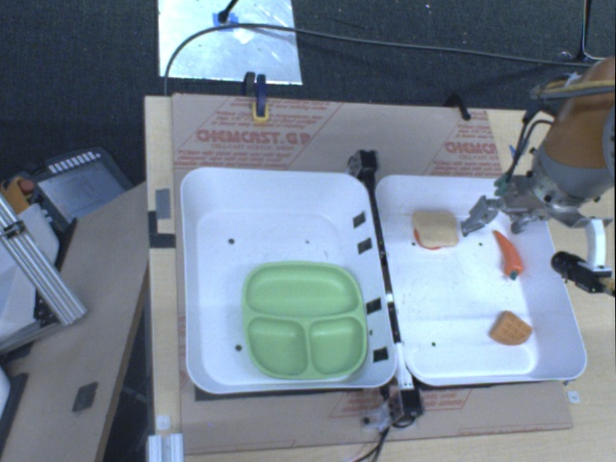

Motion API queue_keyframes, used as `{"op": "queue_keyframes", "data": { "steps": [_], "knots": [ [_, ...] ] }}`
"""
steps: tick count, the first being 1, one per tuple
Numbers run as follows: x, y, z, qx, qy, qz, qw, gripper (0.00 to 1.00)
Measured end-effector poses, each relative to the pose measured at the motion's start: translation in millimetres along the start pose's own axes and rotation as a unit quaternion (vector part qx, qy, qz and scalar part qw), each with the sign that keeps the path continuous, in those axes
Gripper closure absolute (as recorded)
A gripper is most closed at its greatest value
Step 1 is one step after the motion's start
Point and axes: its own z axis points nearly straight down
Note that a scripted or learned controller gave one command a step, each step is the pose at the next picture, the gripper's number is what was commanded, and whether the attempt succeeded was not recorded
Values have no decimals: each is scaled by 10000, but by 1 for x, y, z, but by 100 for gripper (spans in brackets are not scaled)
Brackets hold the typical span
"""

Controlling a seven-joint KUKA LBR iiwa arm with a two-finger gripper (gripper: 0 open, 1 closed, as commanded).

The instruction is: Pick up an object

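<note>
The carrot [507,254] lies flat in the right bin [452,354], not yet lifted, just below the gripper [496,218]. The sandwich [435,229] sits to its left and a waffle [510,329] nearer the front. Whether the gripper is spread or closed I cannot tell (nothing visibly held). Grasp and lift both remain, I judge.

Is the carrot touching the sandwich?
Apart. The camera view shows bare white bin floor between the carrot and the sandwich.

sandwich toy [435,229] flat, right bin upper left | carrot [507,254] slanted, right side | waffle piece [510,329] lower right
</note>
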Motion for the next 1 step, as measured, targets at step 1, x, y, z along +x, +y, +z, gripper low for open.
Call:
{"op": "queue_keyframes", "data": {
  "steps": [1],
  "knots": [
    [2, 1, 62, 3, 1, 12, 10000, 0]
  ]
}}
